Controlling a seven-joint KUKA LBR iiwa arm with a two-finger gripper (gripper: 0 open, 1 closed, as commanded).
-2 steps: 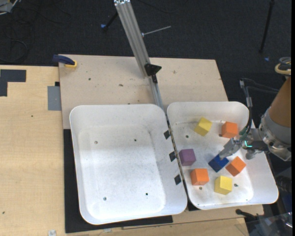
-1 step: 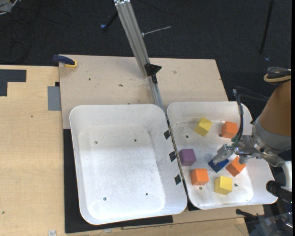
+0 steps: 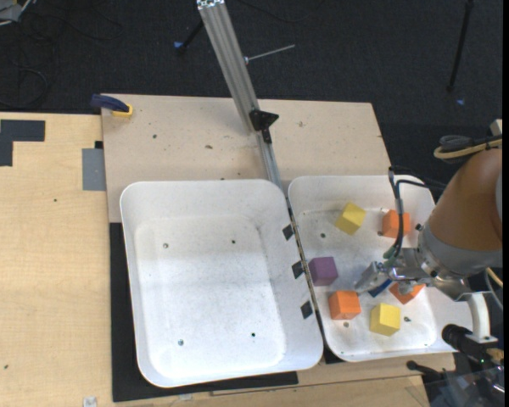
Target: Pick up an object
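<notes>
The nearest candidate for the pick was an orange block (image 3: 405,292) in the right bin (image 3: 322,195), low and to the right in the frame, and it lay partly under the wrist of the arm (image 3: 467,219), so that only a piece of it was seen. The gripper (image 3: 382,276) was low inside this bin, just to the left of that block and perhaps touching it, and it pointed toward the left of the frame. Whether it was wide or narrow I cannot tell, because the metal parts were small and blurred; no block was seen inside it. In my judgement the coming move depended on this relation: the block was on the right side of the gripper, close under the wrist, and not in front of it. No long axis could be read from it. Around them lay other cubes: a second orange block (image 3: 344,303) to the lower left, a yellow block (image 3: 386,319) below, a purple block (image 3: 323,270) to the left, another yellow block (image 3: 351,219) above, and a further orange block (image 3: 394,224) to the upper right. The left bin (image 3: 153,202) stood beside.
</notes>
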